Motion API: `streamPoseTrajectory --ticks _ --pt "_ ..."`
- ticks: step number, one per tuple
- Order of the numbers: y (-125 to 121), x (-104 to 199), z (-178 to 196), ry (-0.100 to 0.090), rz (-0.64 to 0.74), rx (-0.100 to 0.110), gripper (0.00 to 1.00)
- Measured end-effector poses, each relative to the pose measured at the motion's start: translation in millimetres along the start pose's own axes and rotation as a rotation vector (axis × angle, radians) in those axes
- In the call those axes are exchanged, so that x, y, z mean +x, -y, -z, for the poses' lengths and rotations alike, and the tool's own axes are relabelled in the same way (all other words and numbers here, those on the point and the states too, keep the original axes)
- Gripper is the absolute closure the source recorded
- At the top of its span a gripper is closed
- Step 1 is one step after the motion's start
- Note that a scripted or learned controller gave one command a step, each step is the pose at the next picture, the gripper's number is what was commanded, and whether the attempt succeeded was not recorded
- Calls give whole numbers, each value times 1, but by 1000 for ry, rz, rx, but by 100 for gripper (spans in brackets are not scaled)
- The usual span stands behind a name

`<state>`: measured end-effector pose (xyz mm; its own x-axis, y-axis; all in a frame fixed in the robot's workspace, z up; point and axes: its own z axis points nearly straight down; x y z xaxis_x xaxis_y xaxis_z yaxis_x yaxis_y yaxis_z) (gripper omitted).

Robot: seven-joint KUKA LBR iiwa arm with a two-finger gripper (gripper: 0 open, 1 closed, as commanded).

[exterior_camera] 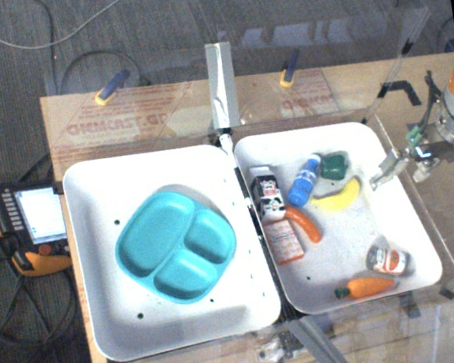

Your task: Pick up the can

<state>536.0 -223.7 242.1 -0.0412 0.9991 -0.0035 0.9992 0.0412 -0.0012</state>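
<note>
Lying tilted at five o'clock in the right bin (399, 192), the can (388, 260) is looking light, rigid, slick; gripping across its sides seems best; the gripper (395, 165) is hovering at three o'clock, empty.

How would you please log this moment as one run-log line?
gripper: above right bin's right rim, holding nothing | can: on its side, bottom-right corner, beside carrot | pick: not begun

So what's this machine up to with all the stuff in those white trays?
A grey robot arm is meant to pick up the small silver can with a red label, which lies on its side near the front of the right white bin, beside an orange carrot. The two-finger gripper hangs at that bin's right edge, holding nothing. The left white bin holds a turquoise divided plate.
</note>
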Motion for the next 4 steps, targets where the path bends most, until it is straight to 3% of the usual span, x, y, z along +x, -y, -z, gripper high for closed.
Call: streamPoseTrajectory --ticks 1,4 --pt "48 10 -141 -15 16 3 0" --pt "43 13 -148 -18 -54 -13 0"
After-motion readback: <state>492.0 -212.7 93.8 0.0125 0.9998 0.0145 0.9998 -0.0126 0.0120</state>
